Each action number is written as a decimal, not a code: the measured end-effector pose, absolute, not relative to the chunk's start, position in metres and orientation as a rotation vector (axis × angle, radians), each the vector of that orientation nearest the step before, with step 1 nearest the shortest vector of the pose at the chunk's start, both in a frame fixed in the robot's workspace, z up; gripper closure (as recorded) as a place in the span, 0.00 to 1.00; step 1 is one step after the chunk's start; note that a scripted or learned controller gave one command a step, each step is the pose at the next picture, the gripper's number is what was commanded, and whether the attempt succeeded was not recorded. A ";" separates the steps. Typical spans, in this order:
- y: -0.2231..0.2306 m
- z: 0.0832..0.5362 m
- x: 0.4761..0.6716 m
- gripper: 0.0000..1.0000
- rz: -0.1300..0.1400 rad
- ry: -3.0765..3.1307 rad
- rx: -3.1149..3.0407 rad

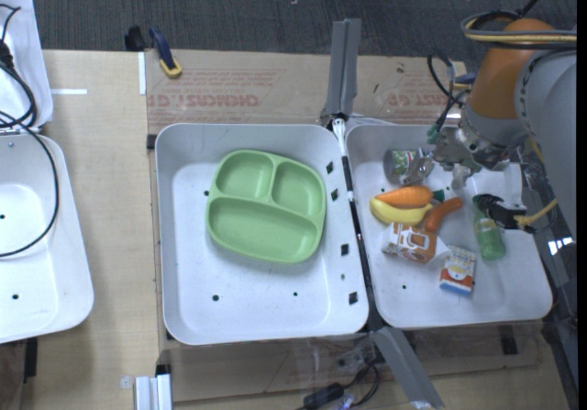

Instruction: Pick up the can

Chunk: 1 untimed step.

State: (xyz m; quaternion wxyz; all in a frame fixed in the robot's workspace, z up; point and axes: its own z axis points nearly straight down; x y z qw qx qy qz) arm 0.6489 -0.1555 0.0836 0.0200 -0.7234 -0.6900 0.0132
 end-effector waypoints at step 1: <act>-0.106 0.110 0.644 0.00 0.085 -1.229 -2.852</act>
